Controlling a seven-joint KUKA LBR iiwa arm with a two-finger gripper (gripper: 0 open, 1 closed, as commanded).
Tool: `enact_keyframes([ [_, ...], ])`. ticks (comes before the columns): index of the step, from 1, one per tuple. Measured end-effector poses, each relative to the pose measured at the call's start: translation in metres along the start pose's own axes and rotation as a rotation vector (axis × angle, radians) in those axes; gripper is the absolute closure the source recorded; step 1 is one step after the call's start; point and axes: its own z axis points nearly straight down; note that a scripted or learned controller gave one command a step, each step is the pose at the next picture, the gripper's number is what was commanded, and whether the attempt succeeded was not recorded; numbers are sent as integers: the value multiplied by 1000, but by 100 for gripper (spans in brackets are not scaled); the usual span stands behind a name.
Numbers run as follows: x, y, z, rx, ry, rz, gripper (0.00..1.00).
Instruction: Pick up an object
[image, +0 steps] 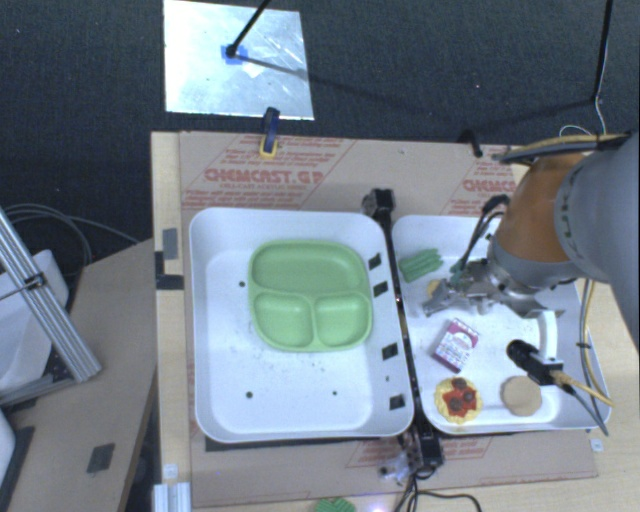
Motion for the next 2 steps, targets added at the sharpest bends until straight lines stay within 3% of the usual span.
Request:
enact_keyframes([
  [1,-79,4,-19,-1,-4,6,0],
  [2,-83,78,11,-5,-3,-5,0],
])
